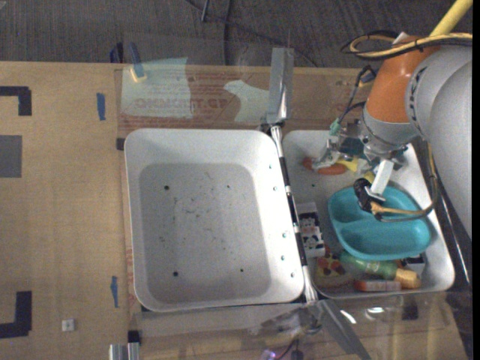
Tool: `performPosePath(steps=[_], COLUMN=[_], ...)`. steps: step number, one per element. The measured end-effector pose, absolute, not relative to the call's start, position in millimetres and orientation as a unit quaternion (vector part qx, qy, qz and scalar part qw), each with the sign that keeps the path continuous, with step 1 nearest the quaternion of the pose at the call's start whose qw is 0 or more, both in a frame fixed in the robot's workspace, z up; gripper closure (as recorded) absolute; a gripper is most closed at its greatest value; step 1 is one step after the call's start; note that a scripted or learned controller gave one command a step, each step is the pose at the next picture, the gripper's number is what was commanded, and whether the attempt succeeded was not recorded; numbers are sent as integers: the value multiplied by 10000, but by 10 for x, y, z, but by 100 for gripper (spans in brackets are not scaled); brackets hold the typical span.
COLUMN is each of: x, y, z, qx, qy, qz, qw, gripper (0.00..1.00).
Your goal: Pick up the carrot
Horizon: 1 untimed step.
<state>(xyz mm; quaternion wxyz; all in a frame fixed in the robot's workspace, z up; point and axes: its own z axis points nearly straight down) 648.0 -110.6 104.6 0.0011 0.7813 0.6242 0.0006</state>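
Overhead slanted view of a tan wooden desk (60,201) carrying two shallow white plastic bins side by side. The left white bin (142,156) held nothing but dark specks on its floor. The right white bin (300,152) held the clutter: a teal two-compartment plastic dish (390,238), a small black-and-white patterned block (310,229) against the bin's left wall, and a row of small toy foods along the near wall, among them a green cylindrical piece (369,265) and a yellow-and-red piece (390,281).

The slim orange carrot (330,169) lay on the floor of the right bin near its far wall, just beyond the teal dish. The grey arm with its orange band (394,88) reached in from the right, and the tool (339,147) stood directly over the carrot, close to or touching it; contact could not be confirmed.

Progress, as a judgement: the approach appeared complete, with the tool placed above the target, but the carrot rested on the bin floor and no lift was evident. Closing on it and raising it remained.

Whether the tool was open or closed could not be told: its tip was small, blurred, and mixed with cables and bright fittings. The carrot's right end was hidden under the tool. The toy foods at the near wall were partly covered by the dish and hard to identify.
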Motion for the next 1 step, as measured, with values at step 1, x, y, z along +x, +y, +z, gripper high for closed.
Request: performPosePath(steps=[1], x=[6647], y=[-1046], z=[900], qx=[8119], qy=[5837], qz=[-55], qw=[-104], gripper=[0])
